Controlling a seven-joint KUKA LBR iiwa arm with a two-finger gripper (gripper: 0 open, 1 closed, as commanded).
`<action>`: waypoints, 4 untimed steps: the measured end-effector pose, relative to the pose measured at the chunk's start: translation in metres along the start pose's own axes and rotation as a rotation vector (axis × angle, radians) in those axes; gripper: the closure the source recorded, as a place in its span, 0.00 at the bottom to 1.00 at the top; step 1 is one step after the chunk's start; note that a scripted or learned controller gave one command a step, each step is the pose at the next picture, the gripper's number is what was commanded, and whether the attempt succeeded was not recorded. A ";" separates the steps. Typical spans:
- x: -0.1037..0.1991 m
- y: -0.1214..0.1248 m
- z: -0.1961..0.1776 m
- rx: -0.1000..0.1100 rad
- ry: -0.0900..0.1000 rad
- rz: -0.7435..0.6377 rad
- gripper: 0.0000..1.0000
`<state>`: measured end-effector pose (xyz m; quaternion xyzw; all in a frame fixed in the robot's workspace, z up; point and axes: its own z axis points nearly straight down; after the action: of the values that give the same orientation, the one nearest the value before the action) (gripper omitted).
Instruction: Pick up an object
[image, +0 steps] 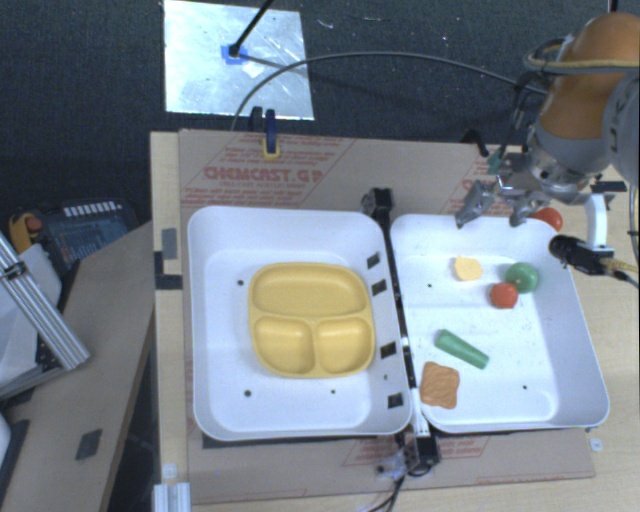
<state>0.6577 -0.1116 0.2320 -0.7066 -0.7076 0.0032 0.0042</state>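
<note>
My gripper (495, 212) hangs over the far edge of the right bin (560, 395), its two fingers spread apart with nothing between them. Below it in that bin lie a small yellow piece (466, 268), a green round thing (522, 276) and a red ball (504, 295) touching it. Nearer the front are a green cylinder (461, 349) and an orange-brown flat piece (440, 385). A red-orange thing (549, 216) peeks out just right of the gripper, partly hidden by it.
The left bin (212, 300) holds a yellow three-compartment tray (308, 318). A black divider (390, 300) runs between the bins. The arm's orange band (600, 70) rises at the top right. The right bin's front right floor is bare.
</note>
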 end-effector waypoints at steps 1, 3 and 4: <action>0.000 0.002 -0.008 -0.012 -0.001 -0.002 0.00; 0.016 0.004 0.090 -0.008 -0.001 -0.005 0.00; 0.016 0.005 0.141 -0.010 -0.002 -0.004 0.00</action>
<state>0.6612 -0.0950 0.0908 -0.7050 -0.7092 0.0003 0.0001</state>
